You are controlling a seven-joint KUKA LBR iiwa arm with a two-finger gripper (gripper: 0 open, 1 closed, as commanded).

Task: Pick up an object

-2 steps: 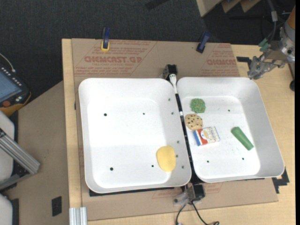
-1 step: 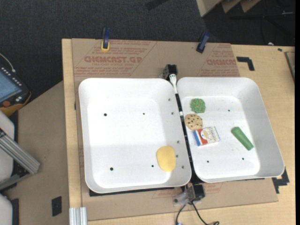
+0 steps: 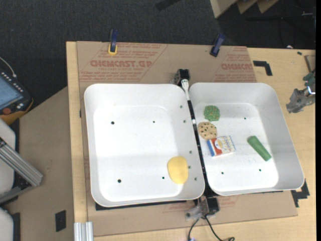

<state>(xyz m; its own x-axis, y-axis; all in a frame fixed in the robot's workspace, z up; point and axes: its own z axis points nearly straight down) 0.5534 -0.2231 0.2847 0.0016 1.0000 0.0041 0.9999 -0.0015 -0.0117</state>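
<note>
Grey pincer hangs beyond the right bin, touching nothing; its opening unclear

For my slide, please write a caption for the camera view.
Gripper waits right of bins; yellow lump left, four items right.

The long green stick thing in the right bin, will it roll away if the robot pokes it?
Probably, a little. The long green rounded stick looks cylinder-like and lies flat on the smooth floor of the right white bin, so a sideways nudge may roll it. It looks small, so likely light.
</note>
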